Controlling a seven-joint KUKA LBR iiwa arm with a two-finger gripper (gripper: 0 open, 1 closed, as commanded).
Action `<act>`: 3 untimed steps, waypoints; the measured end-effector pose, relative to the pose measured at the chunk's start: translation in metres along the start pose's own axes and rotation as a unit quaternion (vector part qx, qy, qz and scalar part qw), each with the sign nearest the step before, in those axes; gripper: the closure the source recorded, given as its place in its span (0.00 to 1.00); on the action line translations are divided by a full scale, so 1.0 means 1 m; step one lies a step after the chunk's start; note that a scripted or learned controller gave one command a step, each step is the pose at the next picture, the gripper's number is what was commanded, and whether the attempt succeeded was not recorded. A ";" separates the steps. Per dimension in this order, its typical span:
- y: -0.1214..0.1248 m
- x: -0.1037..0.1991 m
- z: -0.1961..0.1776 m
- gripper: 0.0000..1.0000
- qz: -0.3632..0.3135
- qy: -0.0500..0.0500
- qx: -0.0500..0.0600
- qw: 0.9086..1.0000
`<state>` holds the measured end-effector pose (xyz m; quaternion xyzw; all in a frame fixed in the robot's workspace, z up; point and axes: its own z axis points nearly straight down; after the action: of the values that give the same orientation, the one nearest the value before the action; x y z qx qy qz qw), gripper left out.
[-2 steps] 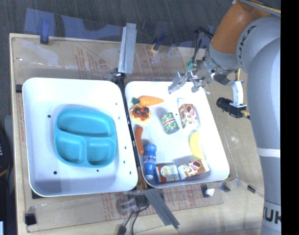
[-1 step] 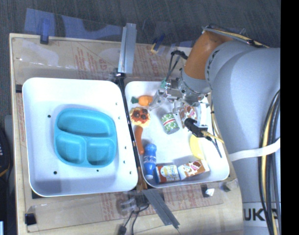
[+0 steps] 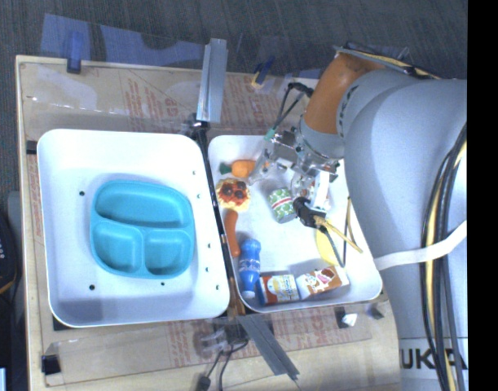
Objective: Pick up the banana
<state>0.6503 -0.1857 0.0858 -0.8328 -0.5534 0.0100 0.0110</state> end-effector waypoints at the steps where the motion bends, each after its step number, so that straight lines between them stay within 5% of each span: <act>1: 0.004 -0.012 -0.001 0.00 0.117 0.000 0.002 0.993; 2: 0.004 -0.011 -0.001 0.00 0.241 0.000 0.000 0.970; 3: 0.004 -0.011 -0.001 0.00 0.241 0.000 0.000 0.971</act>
<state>0.6499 -0.1974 0.0865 -0.9416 -0.3363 0.0124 0.0085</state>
